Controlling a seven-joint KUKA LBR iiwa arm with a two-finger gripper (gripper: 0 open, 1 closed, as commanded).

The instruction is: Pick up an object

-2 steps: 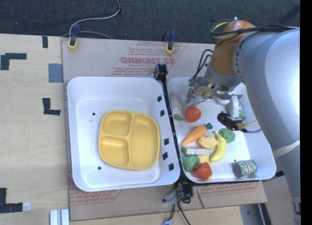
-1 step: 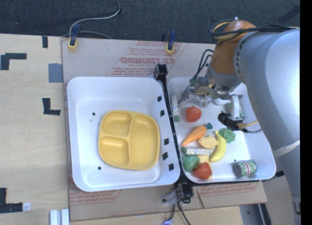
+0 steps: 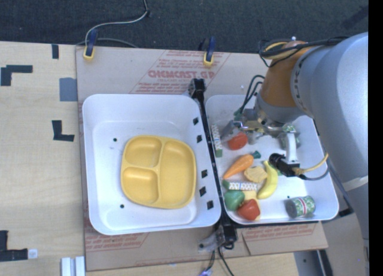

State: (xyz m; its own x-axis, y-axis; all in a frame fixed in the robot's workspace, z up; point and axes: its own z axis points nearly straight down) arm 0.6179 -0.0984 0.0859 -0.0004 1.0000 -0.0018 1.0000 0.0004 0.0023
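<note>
My gripper (image 3: 237, 130) is low in the right bin (image 3: 326, 176), near its back left corner. A small red tomato-like piece (image 3: 237, 142) lies directly at the gripper's tip, touching or almost touching it; I cannot tell whether it is gripped. An orange carrot (image 3: 238, 165) lies just in front of it. Further forward are a yellow banana (image 3: 269, 182), a tan cracker slice (image 3: 255, 174), a green pepper (image 3: 233, 198) and another red piece (image 3: 249, 209).
A green-labelled can (image 3: 300, 206) lies at the right bin's front right. A white and green item (image 3: 291, 139) sits beside the wrist. The left bin (image 3: 99, 149) holds a yellow divided plate (image 3: 158, 171). The arm covers the right bin's back right.
</note>
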